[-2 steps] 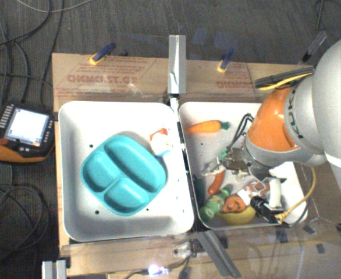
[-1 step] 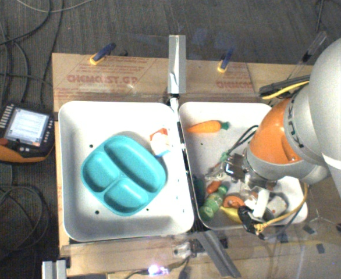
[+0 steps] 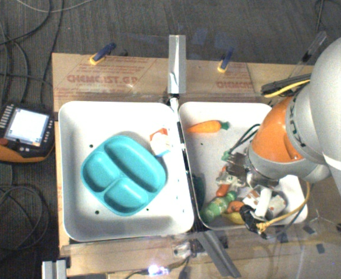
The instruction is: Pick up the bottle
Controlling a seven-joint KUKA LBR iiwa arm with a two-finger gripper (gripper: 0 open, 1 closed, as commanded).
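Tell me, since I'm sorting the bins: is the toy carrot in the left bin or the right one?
In the right bin. The carrot lies flat on its floor near the far left corner, apart from the pile of items by the arm.

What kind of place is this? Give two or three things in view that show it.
Probably a robot lab or test bench: an arm over two white bins, a control pendant and loose cables on the floor.

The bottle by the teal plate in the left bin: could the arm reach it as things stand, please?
Probably yes. The bottle lies uncovered at the teal plate's upper right rim, open from above. The gripper is over toys in the right bin, so it must first lift and cross over.
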